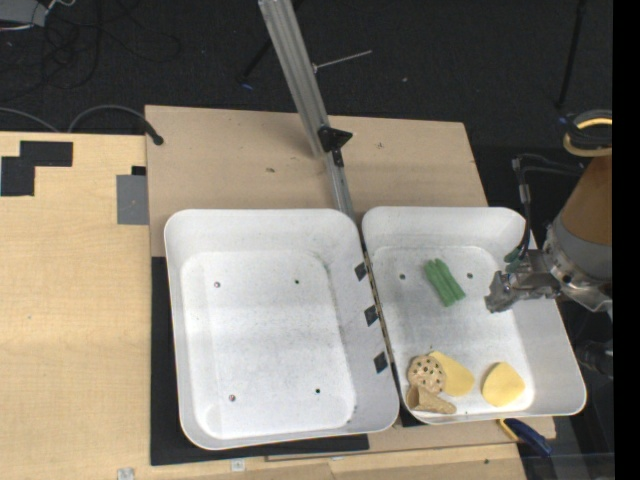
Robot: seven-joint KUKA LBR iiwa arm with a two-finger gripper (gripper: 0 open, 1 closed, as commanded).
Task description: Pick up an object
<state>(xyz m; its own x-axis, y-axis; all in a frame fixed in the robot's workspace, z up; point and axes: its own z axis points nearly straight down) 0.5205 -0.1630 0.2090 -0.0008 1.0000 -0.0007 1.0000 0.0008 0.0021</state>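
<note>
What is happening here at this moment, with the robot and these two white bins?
A robot arm reaches in over the right bin, its gripper low beside a green block. It holds nothing visible. Yellow pieces and a tan, spotted piece lie at the bin's near edge. The left bin sits alongside.

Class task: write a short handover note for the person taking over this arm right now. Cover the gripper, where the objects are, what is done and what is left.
Gripper: low over the right bin, near its right wall, with nothing seen between its fingers; whether it is open or shut cannot be judged.
Objects, all in the right bin: green block lying flat left of the gripper; yellow piece near the front right corner; brown spotted piece, a tan piece and a second yellow piece clustered at the front left corner.
Left bin: holds no objects.
Done: nothing lifted.
Left: grasp and raise one object; the green block looks nearest.
</note>
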